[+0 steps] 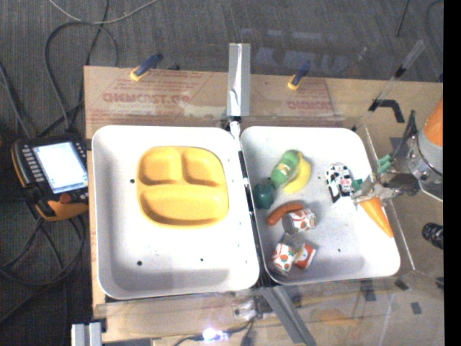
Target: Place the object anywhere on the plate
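The yellow plate [183, 186] sits in the left bin [115, 265], a smooth moulded tray with rounded corners and three shallow compartments: two small ones along its far side and one long one along its near side. Nothing lies on it.

Right of the plate, across the raised divider, the right bin [346, 265] holds a scatter of small toys. Closest to the plate is a dark green rounded piece [263, 193], and just beyond it a green bottle shape [287, 166] lies against a curved yellow banana [301, 176]. A glossy reddish sausage [285, 212] lies beside a small boxy carton [302, 220] printed red and white; two similar cartons [293, 256] rest nearer the front wall. A black-and-white patterned piece [337, 178] lies farther right.

Farthest from the plate, at the right bin's right wall, the gripper [371, 190] hovers just above the orange carrot [377, 215], a tapered cone pointing toward the bin's near right corner. Whether its fingers are spread, closed or pinching the carrot's broad end cannot be told.
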You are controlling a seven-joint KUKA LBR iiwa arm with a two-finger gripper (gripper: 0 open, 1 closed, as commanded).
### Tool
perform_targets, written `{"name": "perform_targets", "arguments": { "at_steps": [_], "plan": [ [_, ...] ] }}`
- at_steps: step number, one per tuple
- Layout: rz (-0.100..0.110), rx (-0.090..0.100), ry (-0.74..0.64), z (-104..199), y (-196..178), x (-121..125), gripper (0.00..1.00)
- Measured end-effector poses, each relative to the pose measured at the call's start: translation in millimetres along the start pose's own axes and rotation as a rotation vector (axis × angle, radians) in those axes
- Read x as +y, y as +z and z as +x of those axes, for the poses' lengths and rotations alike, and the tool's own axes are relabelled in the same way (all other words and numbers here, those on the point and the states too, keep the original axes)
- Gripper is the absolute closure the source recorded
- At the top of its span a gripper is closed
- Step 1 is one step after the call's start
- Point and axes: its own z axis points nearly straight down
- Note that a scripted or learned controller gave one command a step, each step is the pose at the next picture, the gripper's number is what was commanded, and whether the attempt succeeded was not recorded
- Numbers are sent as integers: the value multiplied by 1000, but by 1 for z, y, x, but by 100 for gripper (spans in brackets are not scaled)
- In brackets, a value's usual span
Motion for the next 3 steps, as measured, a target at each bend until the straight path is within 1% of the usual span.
{"name": "perform_targets", "arguments": {
  "at_steps": [1,2,3],
  "plan": [
    [2,2,61,63,74,-5,100],
    [1,1,-46,158,88,42,100],
    [0,-2,-186,232,88,81,100]
  ]
}}
